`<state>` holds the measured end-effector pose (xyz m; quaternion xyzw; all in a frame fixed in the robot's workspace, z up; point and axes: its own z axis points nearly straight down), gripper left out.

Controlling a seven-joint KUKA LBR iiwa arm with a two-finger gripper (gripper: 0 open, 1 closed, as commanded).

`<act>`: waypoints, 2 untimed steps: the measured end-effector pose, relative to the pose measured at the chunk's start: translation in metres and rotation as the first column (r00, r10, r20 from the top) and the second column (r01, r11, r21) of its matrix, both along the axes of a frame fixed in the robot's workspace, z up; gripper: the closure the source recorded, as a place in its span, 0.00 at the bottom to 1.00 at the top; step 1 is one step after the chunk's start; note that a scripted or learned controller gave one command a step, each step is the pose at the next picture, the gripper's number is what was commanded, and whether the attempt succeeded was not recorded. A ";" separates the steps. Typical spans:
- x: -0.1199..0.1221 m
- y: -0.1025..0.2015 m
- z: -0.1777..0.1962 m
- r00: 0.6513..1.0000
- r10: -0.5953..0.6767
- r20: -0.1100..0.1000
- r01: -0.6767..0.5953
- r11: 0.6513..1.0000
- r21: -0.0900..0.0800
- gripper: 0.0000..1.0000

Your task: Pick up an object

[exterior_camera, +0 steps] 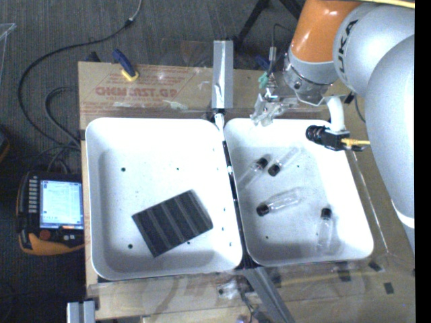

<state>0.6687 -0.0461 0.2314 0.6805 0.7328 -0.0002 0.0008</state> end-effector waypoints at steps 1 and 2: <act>-0.089 -0.066 -0.051 0.956 0.293 -0.003 -0.293 0.956 0.002 1.00; -0.088 -0.065 -0.051 0.956 0.294 -0.002 -0.294 0.956 0.003 0.00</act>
